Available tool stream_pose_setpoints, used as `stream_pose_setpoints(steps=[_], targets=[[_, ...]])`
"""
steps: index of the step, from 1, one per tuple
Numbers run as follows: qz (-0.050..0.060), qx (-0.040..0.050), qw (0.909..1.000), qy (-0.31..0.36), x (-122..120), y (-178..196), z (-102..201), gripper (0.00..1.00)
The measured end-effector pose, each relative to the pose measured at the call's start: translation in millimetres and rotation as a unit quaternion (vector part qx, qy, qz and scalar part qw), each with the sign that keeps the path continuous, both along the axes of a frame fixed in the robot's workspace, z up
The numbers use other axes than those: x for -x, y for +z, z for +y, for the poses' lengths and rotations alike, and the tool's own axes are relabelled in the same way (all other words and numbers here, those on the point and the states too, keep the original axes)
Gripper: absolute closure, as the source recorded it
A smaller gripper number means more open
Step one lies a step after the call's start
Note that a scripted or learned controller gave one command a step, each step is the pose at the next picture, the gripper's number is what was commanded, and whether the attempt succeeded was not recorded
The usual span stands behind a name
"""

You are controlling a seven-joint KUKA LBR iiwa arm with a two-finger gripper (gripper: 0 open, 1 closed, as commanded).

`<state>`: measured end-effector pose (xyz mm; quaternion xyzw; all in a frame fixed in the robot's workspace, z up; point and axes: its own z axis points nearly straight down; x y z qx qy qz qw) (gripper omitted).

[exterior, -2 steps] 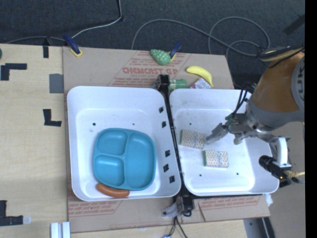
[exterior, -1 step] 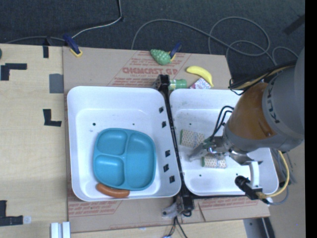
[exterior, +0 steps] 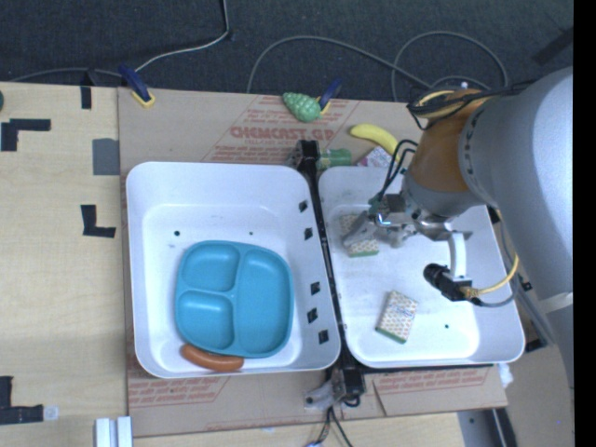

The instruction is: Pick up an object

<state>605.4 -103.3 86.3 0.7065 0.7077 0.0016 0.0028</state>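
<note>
Up at the far edge, dark grey carpet runs across, with thin cables snaking over it. Nearer, a pale wooden bench top stretches left, dotted with black tape marks. A sheet of printed brown cardboard lies over the bench, held at its far edge by blue clamps. Light is even and soft.

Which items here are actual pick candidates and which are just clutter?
In play (inside the bins):
- patterned sponge under the gripper, right bin
- second patterned sponge, right bin
- blue divided plate, left bin
- hot dog by the plate's near edge, left bin

Lying about (outside the bins):
- banana
- green object
- blue clamps
- cables
</note>
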Motion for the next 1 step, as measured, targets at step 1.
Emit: stream_pose_setpoints(steps=[1], targets=[[0.001,0.0000,1.0000,0.000,0.6,9.2,-0.2,1.00]])
